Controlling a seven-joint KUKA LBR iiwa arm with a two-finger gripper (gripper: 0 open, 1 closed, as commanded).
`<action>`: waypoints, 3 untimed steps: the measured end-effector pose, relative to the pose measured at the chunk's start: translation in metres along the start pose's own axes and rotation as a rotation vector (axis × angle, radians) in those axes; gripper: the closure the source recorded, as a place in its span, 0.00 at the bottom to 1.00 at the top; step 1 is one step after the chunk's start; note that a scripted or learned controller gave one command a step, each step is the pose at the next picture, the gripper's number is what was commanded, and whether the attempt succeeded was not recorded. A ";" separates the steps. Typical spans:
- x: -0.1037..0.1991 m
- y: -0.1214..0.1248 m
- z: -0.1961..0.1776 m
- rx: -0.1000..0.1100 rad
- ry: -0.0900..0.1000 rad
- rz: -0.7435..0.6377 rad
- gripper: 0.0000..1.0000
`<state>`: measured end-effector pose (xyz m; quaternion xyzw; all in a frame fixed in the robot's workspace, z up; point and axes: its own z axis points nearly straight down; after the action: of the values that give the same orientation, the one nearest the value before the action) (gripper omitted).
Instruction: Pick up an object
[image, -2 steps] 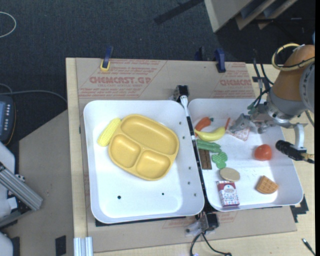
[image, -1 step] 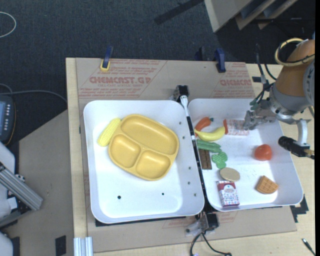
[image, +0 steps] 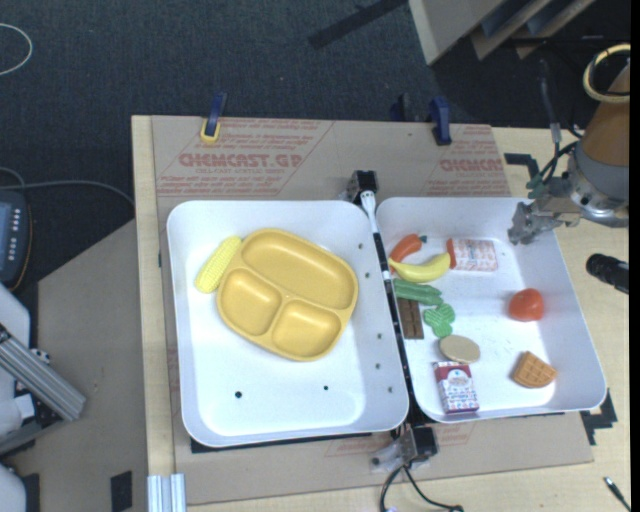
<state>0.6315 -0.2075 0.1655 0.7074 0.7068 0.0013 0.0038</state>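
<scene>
The right bin (image: 570, 300) holds several toy foods: a yellow banana (image: 422, 267), an orange-red pepper (image: 405, 246), a white and red packet (image: 472, 255), green vegetables (image: 420, 295), a red tomato (image: 526, 304), a tan round piece (image: 459, 348), an orange waffle wedge (image: 532, 370) and a red carton (image: 456, 388). My gripper (image: 528, 224) hangs over the bin's upper right corner, above and to the right of the packet and well above the tomato. Nothing shows in its grasp.
The left bin (image: 200, 380) carries a yellow divided plate (image: 285, 292) with a toy corn cob (image: 217, 263) at its left edge. A black rail (image: 385, 290) separates the bins. Clamps (image: 211, 122) sit at the board's far edge.
</scene>
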 end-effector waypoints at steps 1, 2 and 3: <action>-0.001 0.002 -0.055 -0.001 0.000 -0.001 1.00; 0.060 0.006 -0.053 0.008 0.005 -0.006 1.00; 0.119 0.017 -0.048 0.009 0.006 -0.006 1.00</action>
<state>0.6480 -0.0887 0.2129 0.7051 0.7091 0.0002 -0.0013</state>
